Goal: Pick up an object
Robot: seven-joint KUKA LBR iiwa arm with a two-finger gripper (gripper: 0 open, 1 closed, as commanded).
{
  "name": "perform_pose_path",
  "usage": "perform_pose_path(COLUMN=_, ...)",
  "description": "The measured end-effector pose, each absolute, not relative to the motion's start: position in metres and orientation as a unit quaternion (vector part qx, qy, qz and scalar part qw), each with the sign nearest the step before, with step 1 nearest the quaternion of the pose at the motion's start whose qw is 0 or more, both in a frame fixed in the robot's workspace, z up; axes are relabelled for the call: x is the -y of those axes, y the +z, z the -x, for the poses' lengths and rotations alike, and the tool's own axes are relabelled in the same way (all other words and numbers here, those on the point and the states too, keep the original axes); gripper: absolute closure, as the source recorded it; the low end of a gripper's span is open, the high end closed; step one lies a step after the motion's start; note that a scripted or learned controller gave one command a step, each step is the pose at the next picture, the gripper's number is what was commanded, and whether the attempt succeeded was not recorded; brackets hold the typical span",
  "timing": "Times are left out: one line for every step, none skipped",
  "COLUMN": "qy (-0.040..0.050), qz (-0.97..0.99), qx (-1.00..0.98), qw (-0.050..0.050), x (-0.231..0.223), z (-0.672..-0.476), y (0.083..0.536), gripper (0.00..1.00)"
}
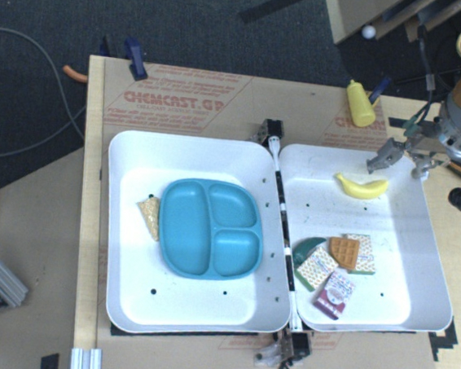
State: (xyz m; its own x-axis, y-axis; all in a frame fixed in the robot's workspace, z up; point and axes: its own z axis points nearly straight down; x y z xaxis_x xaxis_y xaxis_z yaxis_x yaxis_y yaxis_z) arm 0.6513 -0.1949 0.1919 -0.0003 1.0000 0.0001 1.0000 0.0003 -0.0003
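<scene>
The gripper (401, 159) is seen with its fingers spread, perhaps holding nothing, and a yellow banana (361, 186) is just below-left.

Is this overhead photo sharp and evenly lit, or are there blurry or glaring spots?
Camera view: light is soft and even, and the two white bins look bright without harsh glare; the blue divided plate and yellow banana are crisp, with faint shadows; the gripper at the right looks slightly soft; the small packets are too small to read.
</scene>
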Motion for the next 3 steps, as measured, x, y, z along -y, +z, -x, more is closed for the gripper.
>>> perform_pose_path(qy=0.0001, qz=0.706, qx=0.708, qw=-0.001, x=0.185, z=-0.667, y=0.086, gripper=0.00)
perform_pose_path(qy=0.0025, qz=0.706, qx=0.708, qw=0.001, x=0.185, z=-0.666, y=0.096, gripper=1.00)
perform_pose_path(qy=-0.0005, qz=0.707, qx=0.708, qw=0.000, x=0.129, z=-0.667, y=0.124, gripper=1.00)
